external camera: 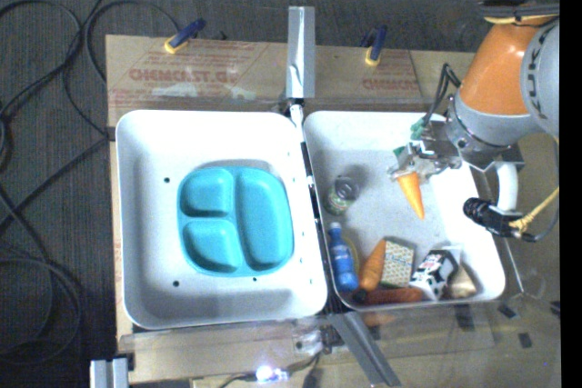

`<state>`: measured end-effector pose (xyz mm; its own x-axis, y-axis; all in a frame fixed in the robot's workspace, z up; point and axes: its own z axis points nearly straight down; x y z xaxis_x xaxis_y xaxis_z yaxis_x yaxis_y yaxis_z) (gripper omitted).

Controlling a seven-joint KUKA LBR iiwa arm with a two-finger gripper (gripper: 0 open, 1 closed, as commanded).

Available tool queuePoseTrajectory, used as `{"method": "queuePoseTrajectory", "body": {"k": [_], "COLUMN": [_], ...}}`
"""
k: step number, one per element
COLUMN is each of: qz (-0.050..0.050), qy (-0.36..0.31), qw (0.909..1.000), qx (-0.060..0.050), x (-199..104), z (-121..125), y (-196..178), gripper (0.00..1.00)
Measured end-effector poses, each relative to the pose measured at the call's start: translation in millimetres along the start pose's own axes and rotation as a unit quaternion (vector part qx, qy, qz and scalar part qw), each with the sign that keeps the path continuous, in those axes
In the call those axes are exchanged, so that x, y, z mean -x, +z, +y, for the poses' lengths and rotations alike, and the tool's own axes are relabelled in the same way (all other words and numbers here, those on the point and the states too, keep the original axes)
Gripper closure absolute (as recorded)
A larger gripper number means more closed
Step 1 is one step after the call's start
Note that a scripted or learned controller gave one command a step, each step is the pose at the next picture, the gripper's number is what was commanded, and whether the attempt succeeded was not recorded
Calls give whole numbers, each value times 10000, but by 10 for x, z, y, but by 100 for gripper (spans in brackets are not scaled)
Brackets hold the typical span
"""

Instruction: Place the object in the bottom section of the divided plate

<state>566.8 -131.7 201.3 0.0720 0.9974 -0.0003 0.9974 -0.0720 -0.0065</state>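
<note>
A blue divided plate (235, 192) lies in the left bin (145, 150), with two small sections on its left and one long section on its right. Over the upper right of the right bin (364, 136), my gripper (416, 164) sits at the wide end of an orange carrot-shaped object (415, 195). The fingers close on that end, and the carrot's tip points down toward the bin floor. The arm's grey wrist and orange band (509, 68) come in from the right.
The right bin also holds a small metal can (344, 189), a blue bottle (341, 255), another orange piece (372, 261), a patterned box (396, 263), a black-and-white box (435, 273) and a red item (394, 295). A metal divider (299, 59) stands between the bins.
</note>
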Motion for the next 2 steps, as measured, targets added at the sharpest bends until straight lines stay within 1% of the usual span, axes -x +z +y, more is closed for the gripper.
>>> {"method": "queuePoseTrajectory", "body": {"k": [1, 2], "qz": [-5, -7], "qy": [-453, -971], "qw": [9990, 9953], "qx": [-10, -9], "x": [-613, -1068], "z": [30, -222], "y": [218, 160], "gripper": [100, 100]}}
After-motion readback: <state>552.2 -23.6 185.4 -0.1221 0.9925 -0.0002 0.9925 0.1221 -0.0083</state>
